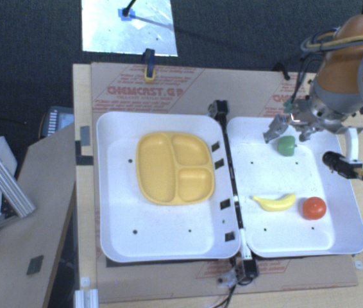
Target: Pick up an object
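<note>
We saw the gripper (288, 131) hanging over the far part of the right bin (342, 236), its two fingers spread apart, one toward the bin's middle and one toward the arm, with the green object (287, 146) lying just below and between them. The fingers did not close on it, and we could not tell whether either tip touched it. That green piece sat near the bin's far rim, close to the back wall, so there was little room behind it. Nearer to us, the yellow banana (275, 202) lay on the bin floor with the red tomato (314, 208) just beside it on the arm's side, the two apart but near each other. Between them and the green object the white floor lay open. The tomato was near the bin's right wall. In the left bin (114, 236) a yellow divided tray (174, 168) lay flat around the middle, with bare white floor on all sides of it. A dark divider strip (227, 172) ran between the two bins.
</note>
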You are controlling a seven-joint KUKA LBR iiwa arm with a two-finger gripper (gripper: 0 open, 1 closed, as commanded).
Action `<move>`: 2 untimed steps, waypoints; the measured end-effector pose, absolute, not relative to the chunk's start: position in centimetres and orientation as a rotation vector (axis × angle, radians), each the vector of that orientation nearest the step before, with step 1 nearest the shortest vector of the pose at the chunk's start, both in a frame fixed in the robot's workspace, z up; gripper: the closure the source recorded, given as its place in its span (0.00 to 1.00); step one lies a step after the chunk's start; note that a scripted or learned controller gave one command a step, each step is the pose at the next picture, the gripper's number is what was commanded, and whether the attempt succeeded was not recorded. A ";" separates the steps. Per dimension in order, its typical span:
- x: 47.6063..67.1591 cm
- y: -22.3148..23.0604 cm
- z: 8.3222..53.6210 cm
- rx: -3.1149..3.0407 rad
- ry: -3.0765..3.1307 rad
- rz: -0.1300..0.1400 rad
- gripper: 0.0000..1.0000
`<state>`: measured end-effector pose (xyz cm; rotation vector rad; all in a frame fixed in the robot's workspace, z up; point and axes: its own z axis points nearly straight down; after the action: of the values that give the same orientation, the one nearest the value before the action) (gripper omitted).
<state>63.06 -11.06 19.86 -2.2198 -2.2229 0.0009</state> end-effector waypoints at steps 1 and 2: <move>63.4 -11.6 15.5 -2.221 -2.221 0.002 0.00; 64.2 -11.8 9.7 -2.218 -2.222 0.003 0.00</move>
<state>64.16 -11.77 9.69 -2.2180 -2.2220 0.0027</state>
